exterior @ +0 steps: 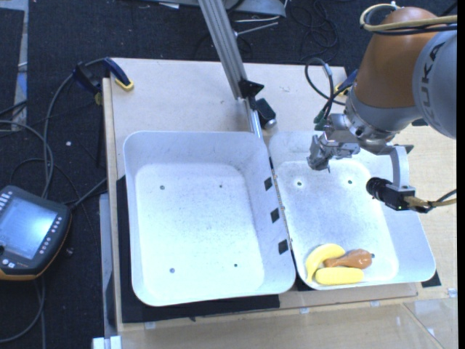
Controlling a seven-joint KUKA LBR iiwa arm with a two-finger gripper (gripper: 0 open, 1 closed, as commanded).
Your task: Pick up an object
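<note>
Here the gripper (320, 158) hangs over the far part of the right bin (407, 227) with nothing between its fingers, while the yellow banana-like toys (328, 265) and a brown toy (354, 258) touching them lie well apart from it, at the near edge.

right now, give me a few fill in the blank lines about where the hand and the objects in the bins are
1. The yellow banana-shaped toys lie in the ____ shallow white bin.
2. The small orange-brown drumstick-shaped toy lies ____ the yellow toys, touching them.
3. The grey arm's hand hovers over the ____ end of that bin, apart from the toys.
4. The black and grey handheld pendant with a screen lies on the floor to the ____ of the bench.

Missing words: right; beside; far; left
</note>
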